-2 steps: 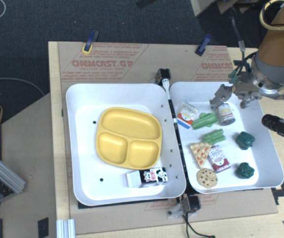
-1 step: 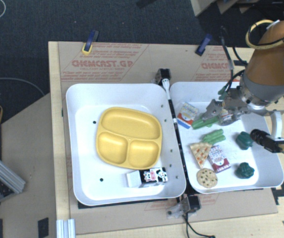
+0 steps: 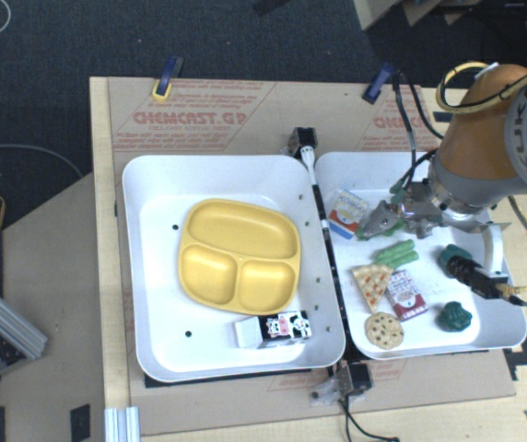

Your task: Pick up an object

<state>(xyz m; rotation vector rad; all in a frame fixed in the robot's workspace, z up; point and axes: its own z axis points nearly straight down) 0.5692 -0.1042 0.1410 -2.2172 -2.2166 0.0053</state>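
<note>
Gripper [image 3: 380, 221] low over right bin [image 3: 512, 325], metal fingers slightly apart, nothing between them. Green bean-shaped toy [image 3: 395, 253] just below-right of fingertips, long axis slanting up to right; likely nearest pick. Past it: flat pizza slice [image 3: 371, 284], glossy red packet [image 3: 405, 295], round cookie [image 3: 383, 330], knobbly green broccoli [image 3: 455, 317]. Left bin [image 3: 144, 247]: smooth yellow divided plate [image 3: 240, 253], small milk carton [image 3: 273, 329].
</note>
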